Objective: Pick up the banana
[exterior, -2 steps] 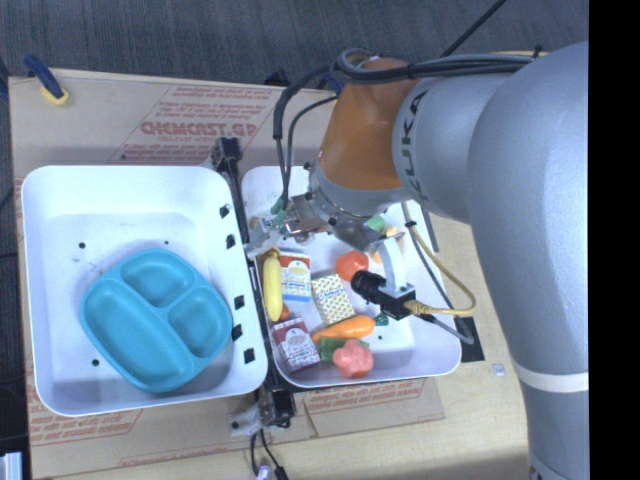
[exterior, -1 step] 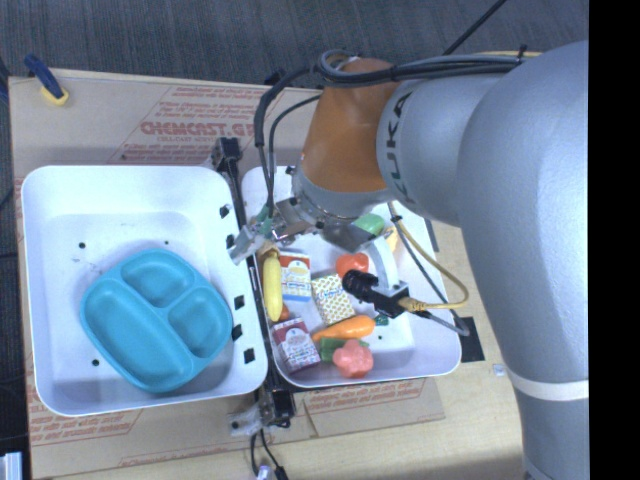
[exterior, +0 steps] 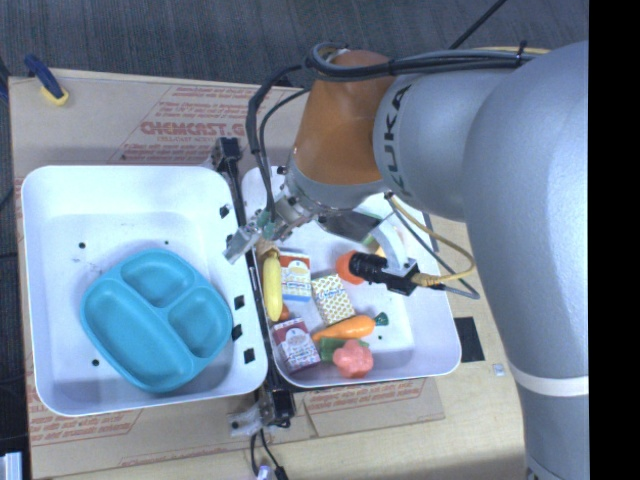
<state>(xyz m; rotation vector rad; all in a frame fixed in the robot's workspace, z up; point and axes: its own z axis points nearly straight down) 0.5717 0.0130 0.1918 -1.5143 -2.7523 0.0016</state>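
Over in the left bin (exterior: 45, 258) there is only a blue divided plate (exterior: 155, 318), well away from the action, so no trouble there.

The banana (exterior: 271, 286) lies in the right bin (exterior: 442, 352), hard against that bin's left wall, running lengthwise along it. The tool (exterior: 257, 236) sits low over the banana's far end, right where the two bins' walls meet. From where I stand I cannot tell whether it is spread or pressed together, and I see nothing gripped in it.

That wall is my first worry. The banana is so close to it that I doubt there is room on that side, and the tool may land on the rim and stop short. Gripping the very tip is my second worry: I'd expect the curved fruit to swing or slip out once lifted.

Just beside the banana, to its right, lie a small blue-and-white carton (exterior: 296, 278) and a red carton (exterior: 296, 345). Either could get nudged or pinched along with the fruit. Further right, the patterned packet (exterior: 329, 296), the carrot (exterior: 348, 328) and the pink toy (exterior: 352, 359) look clear of any grasp.
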